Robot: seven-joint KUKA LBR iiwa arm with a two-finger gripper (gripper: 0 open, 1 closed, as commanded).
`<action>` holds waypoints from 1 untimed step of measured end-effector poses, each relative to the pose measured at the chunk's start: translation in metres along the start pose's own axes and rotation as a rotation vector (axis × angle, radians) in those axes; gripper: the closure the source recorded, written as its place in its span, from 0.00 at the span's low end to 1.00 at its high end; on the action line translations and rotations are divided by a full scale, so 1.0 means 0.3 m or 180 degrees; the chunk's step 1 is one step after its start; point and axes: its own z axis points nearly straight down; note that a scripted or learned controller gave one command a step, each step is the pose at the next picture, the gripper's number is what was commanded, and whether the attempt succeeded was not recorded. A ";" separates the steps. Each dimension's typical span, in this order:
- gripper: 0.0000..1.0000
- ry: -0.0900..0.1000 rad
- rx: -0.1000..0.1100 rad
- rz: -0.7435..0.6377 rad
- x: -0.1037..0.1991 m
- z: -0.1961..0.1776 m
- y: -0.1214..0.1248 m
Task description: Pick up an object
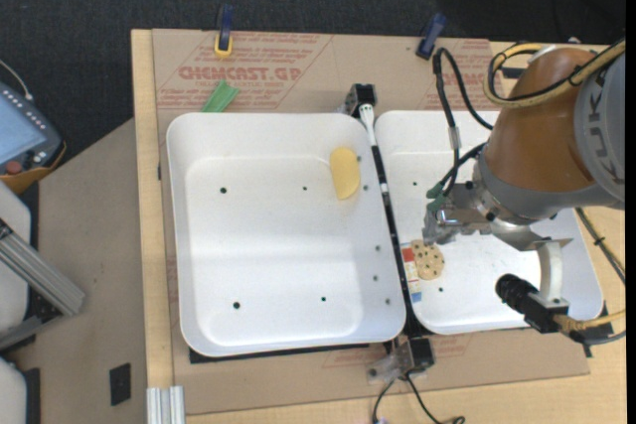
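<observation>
White bins, two, side by side on the bench. Left bin: one pale yellow object lying at its far right side, close to the dividing rim. Right bin: one tan round object with dark spots (identity unclear), near the left wall. One gripper just above it; whether spread or pressed together, cannot tell. Nothing visibly held. One green strip on the cardboard beyond the left bin.
</observation>
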 end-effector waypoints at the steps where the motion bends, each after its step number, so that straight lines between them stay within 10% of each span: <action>1: 1.00 -0.0001 -0.0006 0.0004 0.000 -0.033 0.002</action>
